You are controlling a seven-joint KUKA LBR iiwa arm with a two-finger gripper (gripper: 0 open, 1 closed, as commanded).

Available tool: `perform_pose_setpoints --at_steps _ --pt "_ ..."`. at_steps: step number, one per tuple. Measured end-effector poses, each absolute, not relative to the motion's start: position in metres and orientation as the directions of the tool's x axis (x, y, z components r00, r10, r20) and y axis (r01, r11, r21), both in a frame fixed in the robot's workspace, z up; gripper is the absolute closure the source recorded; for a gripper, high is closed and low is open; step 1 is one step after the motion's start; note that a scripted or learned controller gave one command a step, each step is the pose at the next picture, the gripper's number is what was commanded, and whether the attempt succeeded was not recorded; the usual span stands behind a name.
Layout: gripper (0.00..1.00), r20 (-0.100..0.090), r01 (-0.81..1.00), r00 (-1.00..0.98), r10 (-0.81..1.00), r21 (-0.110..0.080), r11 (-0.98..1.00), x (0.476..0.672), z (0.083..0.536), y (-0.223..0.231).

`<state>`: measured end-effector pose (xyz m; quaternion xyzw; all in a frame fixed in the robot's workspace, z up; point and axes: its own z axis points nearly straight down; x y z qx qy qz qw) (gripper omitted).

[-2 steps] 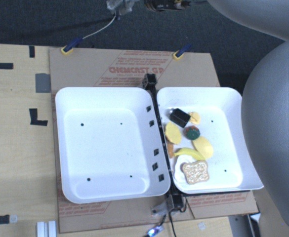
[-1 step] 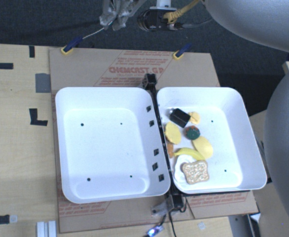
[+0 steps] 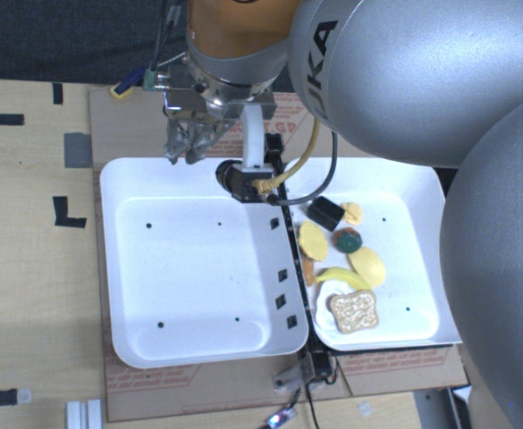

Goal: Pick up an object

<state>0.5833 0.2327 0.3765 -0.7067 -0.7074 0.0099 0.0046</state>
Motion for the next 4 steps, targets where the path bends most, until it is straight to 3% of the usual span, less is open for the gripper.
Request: perform_pose_setpoints --at_steps 1,2,3,4 --pt "1.0 0.006 1.0 -0.004 1.0 0.017 0.004 0.607 0.545 0.234" --pt "1.0 -0.008 1.0 -0.001 1.0 -0.019 0.0 0.544 0.277 0.221" --pt "1.0 0.008 1.0 -0.005 1.0 0.016 0.005 0.533 0.514 0.234" --pt "1.0 0.0 1.0 -0.001 1.0 0.003 0.001 0.567 0.536 0.233"
